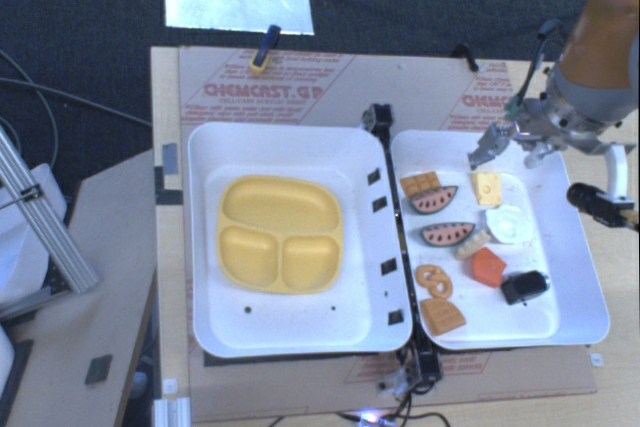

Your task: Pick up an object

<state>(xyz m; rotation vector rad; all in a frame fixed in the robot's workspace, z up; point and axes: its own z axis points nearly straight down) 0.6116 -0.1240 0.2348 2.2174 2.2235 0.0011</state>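
Note:
The right bin [570,315] holds several toy foods: a waffle piece [420,183], two watermelon slices [434,200] [447,234], a yellow cheese square [488,188], a white round piece [506,224], a red block [487,267], a black object [524,286], a pretzel [434,280] and a toast piece [442,315]. My gripper [513,151] hovers over the bin's far edge, just above and beyond the cheese square. It is open, with nothing between its fingers.
A yellow divided plate [281,233] lies in the left bin [215,315]. A black divider with clips [392,215] runs between the bins. The arm comes in from the upper right over the right bin's far corner.

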